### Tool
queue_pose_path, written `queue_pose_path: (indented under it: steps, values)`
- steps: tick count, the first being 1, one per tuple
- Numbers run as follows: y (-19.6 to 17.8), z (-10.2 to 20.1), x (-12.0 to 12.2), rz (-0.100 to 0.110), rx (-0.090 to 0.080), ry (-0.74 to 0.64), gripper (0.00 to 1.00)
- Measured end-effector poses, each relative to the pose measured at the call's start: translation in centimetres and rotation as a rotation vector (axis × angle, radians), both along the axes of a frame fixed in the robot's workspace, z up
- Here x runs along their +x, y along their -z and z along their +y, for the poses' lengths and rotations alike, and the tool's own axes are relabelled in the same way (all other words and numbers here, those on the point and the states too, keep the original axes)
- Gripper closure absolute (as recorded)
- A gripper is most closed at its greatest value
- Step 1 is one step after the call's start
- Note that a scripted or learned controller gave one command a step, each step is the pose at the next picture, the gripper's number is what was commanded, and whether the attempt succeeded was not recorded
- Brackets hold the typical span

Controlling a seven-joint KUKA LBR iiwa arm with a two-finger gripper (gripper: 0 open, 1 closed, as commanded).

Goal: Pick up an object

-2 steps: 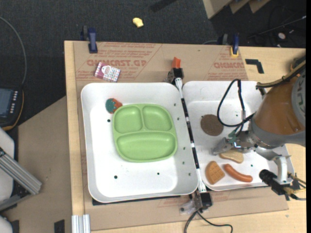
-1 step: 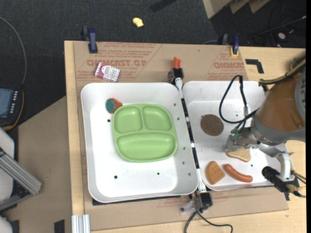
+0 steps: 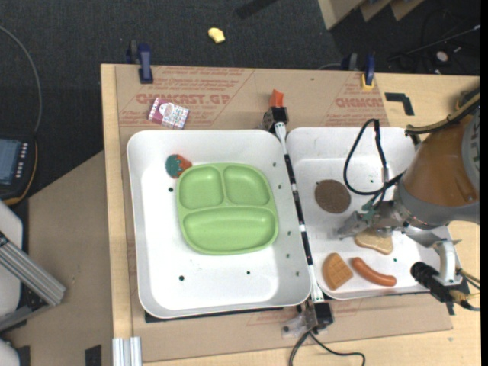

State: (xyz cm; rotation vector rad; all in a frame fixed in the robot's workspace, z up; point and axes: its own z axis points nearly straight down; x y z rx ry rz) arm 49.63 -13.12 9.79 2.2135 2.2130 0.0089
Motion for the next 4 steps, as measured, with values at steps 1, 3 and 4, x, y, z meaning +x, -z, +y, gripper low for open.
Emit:
queue_pose_path:
  steps: [1, 3, 4]
  values:
    - [1.0, 0.3, 6.7, 0.003, -0.001, -0.002, 0.0]
    - [1.3, 3.3, 16.2, 0.008, 0.004, -0.003, 0.0]
    - [1.3, 3.9, 17.1, 0.009, 0.003, -0.002, 0.0]
